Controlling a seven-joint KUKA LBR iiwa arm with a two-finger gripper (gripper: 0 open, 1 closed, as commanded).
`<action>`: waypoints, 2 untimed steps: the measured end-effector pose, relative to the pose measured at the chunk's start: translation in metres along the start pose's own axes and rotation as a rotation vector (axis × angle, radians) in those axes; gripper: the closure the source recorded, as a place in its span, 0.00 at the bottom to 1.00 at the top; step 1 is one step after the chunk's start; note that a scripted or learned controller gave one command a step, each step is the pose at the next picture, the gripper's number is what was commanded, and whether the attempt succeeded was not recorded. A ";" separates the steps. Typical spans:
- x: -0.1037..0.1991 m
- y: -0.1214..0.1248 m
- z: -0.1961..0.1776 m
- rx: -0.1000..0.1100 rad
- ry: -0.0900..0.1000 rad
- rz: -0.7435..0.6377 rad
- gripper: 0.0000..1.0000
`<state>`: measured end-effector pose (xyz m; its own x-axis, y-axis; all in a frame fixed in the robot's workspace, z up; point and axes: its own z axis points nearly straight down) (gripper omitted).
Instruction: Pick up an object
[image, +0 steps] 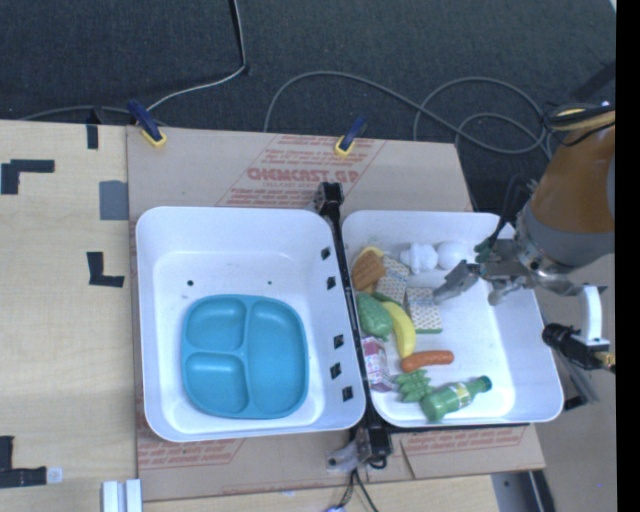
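Hand (468, 281) spread, pinching nothing, hovering right of banana (401, 326). Banana likely light, stiff, smooth plastic; grip across curved middle.

The tabletop (60, 330) is pale wood with black tape marks at its left. A printed cardboard sheet (290, 170) lies on it, held by two yellow-and-blue clamps (150, 130) at the far edge. Two white bins (160, 300) sit side by side on the cardboard
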<state>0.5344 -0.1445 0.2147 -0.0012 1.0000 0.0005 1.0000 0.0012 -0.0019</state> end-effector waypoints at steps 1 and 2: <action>0.043 -0.051 0.068 0.002 0.001 0.000 0.00; 0.047 -0.052 0.116 0.002 0.001 0.001 0.00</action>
<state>0.4825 -0.0975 0.0992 -0.0006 1.0000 0.0014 1.0000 0.0006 -0.0044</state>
